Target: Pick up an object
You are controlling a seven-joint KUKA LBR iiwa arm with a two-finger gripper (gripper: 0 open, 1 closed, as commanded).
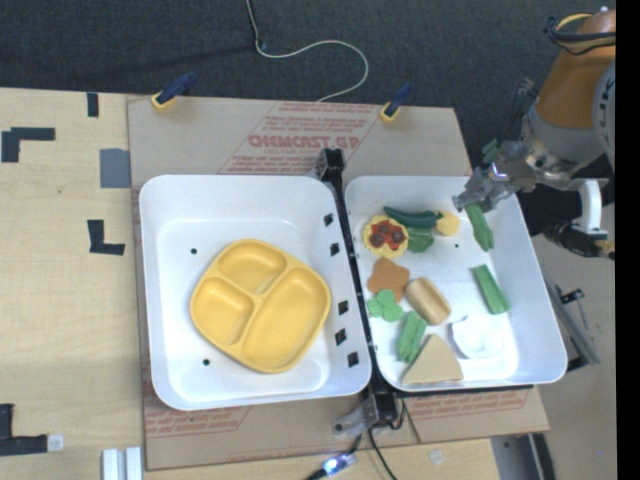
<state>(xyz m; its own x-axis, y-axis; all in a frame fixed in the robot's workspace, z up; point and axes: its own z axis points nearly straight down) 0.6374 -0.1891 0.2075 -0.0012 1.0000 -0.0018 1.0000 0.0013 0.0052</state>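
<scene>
While the gripper (487, 190) hangs over the far right part of the right bin (530, 268), it appears to pinch the upper end of a green bean (482, 226), which slopes down from between the fingers toward the bin floor; the grasp looks closed on it, though the contact is small in the camera view. That bean is a toy by its look, probably light hollow plastic, stiff and smooth, so it would likely slip if nipped at the very tip; a hold nearer its middle, across the narrow width, seems safer.

Just beside it lie a dark green pepper (412, 216), a yellow piece (447, 225) and a small pizza (386, 235). Nearer the camera are a second green bean (490, 289), a brown cookie (389, 278), a bread roll (428, 300), a leafy green piece (384, 308), a green pod (411, 336), a tan wedge (434, 362) and a white dish (474, 338), crowded together with little room between them.

The bin floor is smooth white plastic with low sloping walls. The left bin (170, 268) bears a yellow divided plate (261, 304). Both bins sit on a cardboard sheet (290, 143) on the bench (60, 268).
</scene>
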